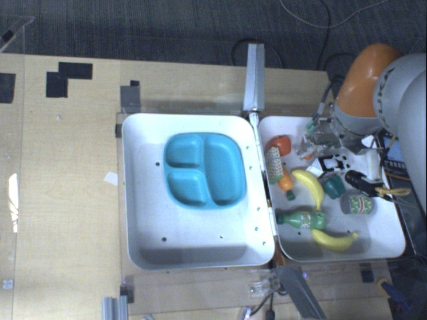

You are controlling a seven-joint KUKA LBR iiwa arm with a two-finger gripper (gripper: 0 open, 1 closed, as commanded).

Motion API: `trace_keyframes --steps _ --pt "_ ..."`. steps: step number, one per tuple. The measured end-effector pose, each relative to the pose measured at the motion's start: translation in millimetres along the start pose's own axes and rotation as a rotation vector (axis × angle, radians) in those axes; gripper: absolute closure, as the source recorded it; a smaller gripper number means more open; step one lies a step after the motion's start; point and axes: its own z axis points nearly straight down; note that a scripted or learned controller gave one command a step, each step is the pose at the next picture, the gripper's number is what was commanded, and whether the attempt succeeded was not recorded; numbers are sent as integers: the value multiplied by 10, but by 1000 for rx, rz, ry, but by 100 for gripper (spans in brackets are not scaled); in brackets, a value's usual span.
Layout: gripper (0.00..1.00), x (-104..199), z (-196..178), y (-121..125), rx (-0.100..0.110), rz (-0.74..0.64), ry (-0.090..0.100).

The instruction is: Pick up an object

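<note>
Right bin (383, 232), far corner behind end effector (319, 143)

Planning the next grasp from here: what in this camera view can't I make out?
Right bin, far right corner: camera view, hidden by the arm.
Whether the end effector holds anything: camera view, blurred amid clutter.
Can label: camera view, too small to read.

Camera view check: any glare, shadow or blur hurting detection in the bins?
Camera view: soft throughout, small items in the right bin blur and the can shows no readable label. Camera view: grey shadow in the left bin along its near wall, below the blue tray. Camera view: bright glare patch on the bench at the left edge.
</note>
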Motion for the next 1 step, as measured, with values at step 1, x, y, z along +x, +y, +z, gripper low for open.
trace_keyframes --steps 1 --pt "100 366 -1518 328 4 140 -2"
